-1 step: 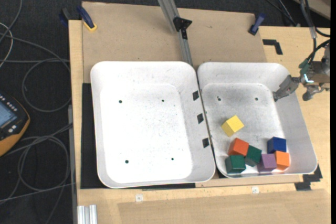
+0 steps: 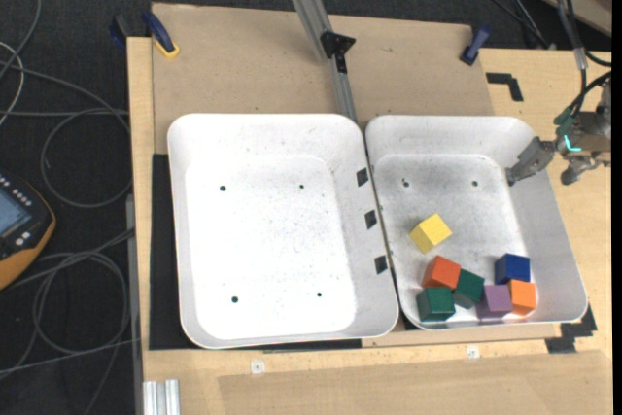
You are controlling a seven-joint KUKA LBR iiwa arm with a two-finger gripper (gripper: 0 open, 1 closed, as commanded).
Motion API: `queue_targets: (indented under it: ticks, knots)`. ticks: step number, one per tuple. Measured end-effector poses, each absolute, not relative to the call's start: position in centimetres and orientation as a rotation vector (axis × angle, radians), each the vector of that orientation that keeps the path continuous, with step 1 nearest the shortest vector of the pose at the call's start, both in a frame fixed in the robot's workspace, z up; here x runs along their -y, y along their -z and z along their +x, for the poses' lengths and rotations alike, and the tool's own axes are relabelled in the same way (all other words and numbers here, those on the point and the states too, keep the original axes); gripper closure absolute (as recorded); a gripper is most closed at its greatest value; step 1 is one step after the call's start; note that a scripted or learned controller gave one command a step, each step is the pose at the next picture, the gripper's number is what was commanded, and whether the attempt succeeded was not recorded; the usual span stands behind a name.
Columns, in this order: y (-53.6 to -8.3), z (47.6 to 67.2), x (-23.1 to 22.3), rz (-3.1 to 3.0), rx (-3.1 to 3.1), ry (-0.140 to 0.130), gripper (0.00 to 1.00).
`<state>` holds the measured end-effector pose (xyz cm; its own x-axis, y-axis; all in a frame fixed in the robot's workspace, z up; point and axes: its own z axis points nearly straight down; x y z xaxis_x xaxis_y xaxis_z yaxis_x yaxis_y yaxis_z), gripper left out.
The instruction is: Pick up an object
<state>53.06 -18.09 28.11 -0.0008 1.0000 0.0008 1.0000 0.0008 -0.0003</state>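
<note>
We see a yellow block (image 2: 431, 232) lying alone in the middle of the right bin (image 2: 544, 209), turned diamond-wise to the bin's walls; it is a cube, so no long axis shows. Nearer the front wall cluster more small matte cubes: orange (image 2: 444, 272), two green (image 2: 436, 303), purple (image 2: 497, 298), blue (image 2: 512, 267) and another orange (image 2: 523, 295). The bins are smooth white, speckled with grey. The gripper (image 2: 549, 162) hangs over the right bin's far right rim, carrying nothing; whether it is spread or closed, we cannot tell.

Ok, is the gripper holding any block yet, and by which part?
Nothing is held. The gripper sits at the right bin's upper right rim with nothing between its fingers; the blocks, like the yellow one, all lie on the bin floor.
</note>
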Motion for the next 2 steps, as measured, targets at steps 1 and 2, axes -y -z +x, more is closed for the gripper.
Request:
queue_targets:
  ticks: [1, 2]
  knots:
    - [-23.7, 53.3, 18.5, -2.219, 2.217, -0.004, 0.00]
    - [-19.4, 53.3, 18.8, -2.218, 2.217, -0.004, 0.00]
